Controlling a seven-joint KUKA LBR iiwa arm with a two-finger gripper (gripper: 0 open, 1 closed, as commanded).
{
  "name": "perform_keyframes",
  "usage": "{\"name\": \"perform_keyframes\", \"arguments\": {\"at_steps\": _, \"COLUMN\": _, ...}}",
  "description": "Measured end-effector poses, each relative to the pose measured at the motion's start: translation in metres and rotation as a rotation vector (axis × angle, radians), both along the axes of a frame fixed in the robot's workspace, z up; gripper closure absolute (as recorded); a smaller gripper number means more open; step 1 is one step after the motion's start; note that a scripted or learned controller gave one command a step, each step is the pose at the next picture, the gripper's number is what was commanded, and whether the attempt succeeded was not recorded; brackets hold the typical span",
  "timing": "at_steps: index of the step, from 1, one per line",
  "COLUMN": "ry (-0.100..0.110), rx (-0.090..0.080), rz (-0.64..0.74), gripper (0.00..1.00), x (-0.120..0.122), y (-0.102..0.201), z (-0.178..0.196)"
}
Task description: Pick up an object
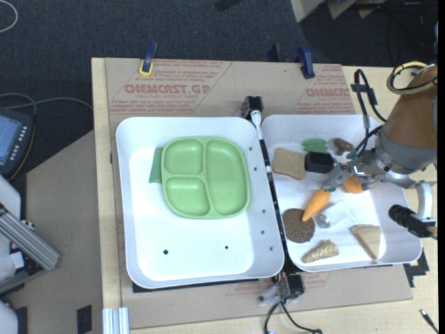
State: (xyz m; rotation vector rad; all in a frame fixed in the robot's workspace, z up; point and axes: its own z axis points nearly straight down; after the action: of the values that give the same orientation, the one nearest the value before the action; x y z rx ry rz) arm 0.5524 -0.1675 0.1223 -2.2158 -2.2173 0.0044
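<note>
Arm: reaches in from 3 o'clock, bent low over right bin.
Gripper: above carrot; grip state impossible to tell.

Your grey KUKA arm with the orange band reaches in from the right, its wrist angled down and leftward. The two-finger gripper sits low at its tip, too small to read clearly.
</note>
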Motion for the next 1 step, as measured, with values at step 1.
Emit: {"name": "perform_keyframes", "arguments": {"at_steps": 1, "ry": -0.002, "rx": -0.001, "rz": 0.000, "gripper": 0.00, "x": -0.0005, "y": 0.0010, "z": -0.0399}}
